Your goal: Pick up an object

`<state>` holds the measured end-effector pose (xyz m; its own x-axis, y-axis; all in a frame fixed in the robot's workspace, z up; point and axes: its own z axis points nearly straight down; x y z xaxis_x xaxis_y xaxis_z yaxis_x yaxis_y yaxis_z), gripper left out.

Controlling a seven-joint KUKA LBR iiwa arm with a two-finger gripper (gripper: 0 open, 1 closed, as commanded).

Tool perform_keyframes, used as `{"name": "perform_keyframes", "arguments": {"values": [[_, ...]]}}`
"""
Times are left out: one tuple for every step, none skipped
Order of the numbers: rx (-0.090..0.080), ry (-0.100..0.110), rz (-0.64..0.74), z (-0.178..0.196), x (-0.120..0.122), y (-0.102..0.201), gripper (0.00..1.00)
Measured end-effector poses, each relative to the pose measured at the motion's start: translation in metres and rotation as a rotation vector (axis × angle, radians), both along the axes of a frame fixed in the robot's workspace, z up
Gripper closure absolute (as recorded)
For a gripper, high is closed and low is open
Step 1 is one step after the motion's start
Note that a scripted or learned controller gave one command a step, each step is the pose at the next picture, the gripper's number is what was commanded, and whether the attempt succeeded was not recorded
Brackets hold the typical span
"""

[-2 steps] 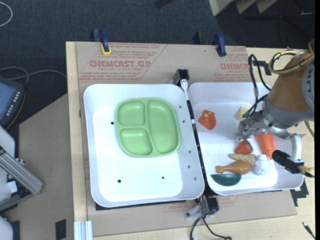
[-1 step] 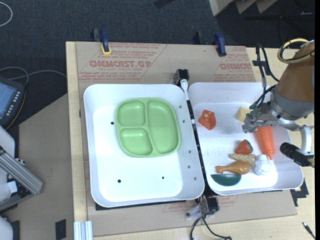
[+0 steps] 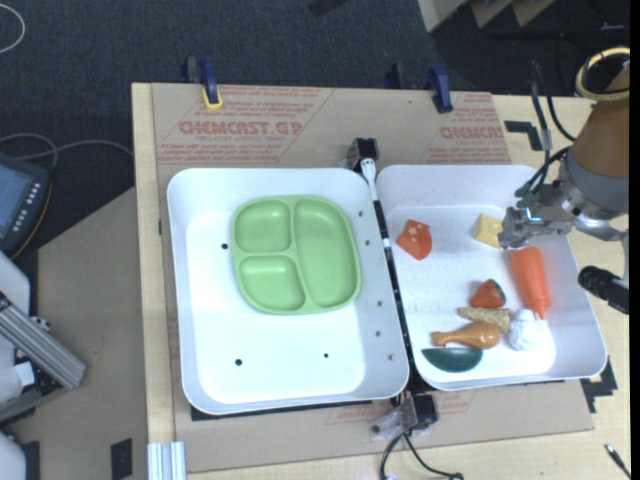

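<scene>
Wide brown desk (image 3: 300,118) under everything, two white bins side by side on it. The left bin (image 3: 200,358) carries a green divided plate (image 3: 297,253), sitting toward the bin's far edge. The right bin (image 3: 570,353) has all the small stuff. The grey arm (image 3: 600,183) reaches in over that bin's right edge, orange band up top, and its pincer (image 3: 520,226) hovers low near the far right corner; how wide it stands, I cannot tell, and nothing shows in its grip. Just beside it, a yellow block (image 3: 487,230). Right below, an orange carrot (image 3: 531,278) lies along the right side. Left of those, a red-orange piece (image 3: 414,239), well apart. Toward the near edge: a red strawberry-like piece (image 3: 489,294), a tan chicken drumstick (image 3: 468,336), a white lump (image 3: 523,332), a dark teal piece (image 3: 452,360), all clustered.
</scene>
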<state>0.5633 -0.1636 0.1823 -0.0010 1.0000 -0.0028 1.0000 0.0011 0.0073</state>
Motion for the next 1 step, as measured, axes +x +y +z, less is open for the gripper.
{"name": "perform_keyframes", "arguments": {"values": [[0.000, -0.001, 0.000, 0.0461, 0.0016, -0.0003, 1.00]]}}
